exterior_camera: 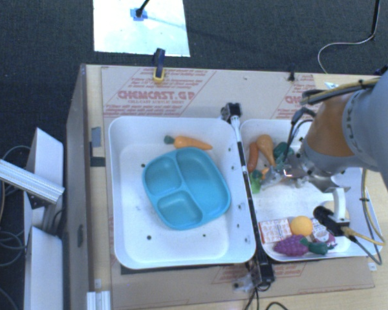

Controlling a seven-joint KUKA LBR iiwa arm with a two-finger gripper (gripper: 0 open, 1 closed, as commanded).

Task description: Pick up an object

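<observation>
The gripper hangs low in the right bin; I cannot tell its state. An orange vegetable lies just beside it, toward the worktop's far edge.

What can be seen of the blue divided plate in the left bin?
The blue divided plate is light blue, plastic-looking, a rounded rectangle with three compartments, none holding anything. It lies flat and turned at an angle on the floor of the left bin, about mid-bin. A toy carrot lies just beyond its far edge; contact can't be judged. The gripper is off in the right bin.

Smooth glossy plastic blue tray
</observation>
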